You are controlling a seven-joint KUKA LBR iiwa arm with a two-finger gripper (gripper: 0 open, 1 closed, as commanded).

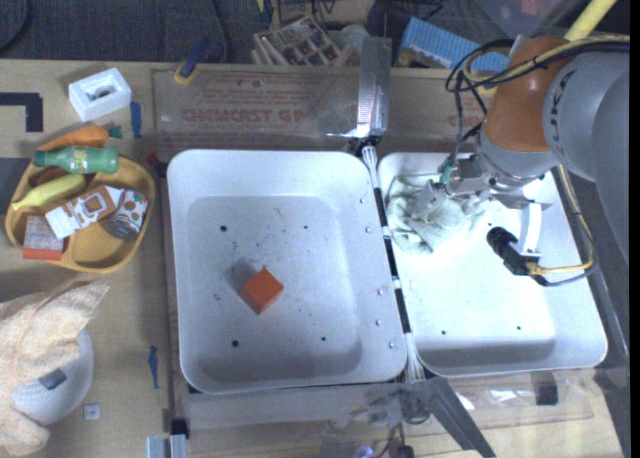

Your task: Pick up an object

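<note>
1. Far left, off the bins: a yellow bowl (100,251) of toy food, with a green bottle (78,159), a banana-like piece and small packets. A crumpled tan cloth (40,331) lies below it, and a small white box (100,94) sits above. None of it is within the bins, so it is likely not in play.
2. Left bin (200,186): an orange block (263,291) sits left of centre on the floor, touching a small grey piece (241,273) at its upper left. The block looks rigid, light and flat-faced, with no sign of being fragile. Judged best hold: opposite flat sides, coming from above. The grey neighbour could get nudged or caught.
3. Right bin (500,346): a pale, crumpled, soft-looking thing (425,214), cloth or a bag, lies in the upper left corner near the divider. It probably deforms and drapes. A pinch on a raised fold would be better than on a flat edge, and it may slip or only part of it may lift.
4. The gripper (462,186) sits low over the right edge of that crumpled thing, at or just beside it; contact is not clear. The hand's opening cannot be told because glare and the wrist body hide it. No object is visibly held.
5. The arm (560,96), with its orange band, enters from the right, and a black cable (520,256) trails over the bin floor.
6. Judgement: the crumpled thing is the likely target and the grasp is not yet confirmed.
</note>
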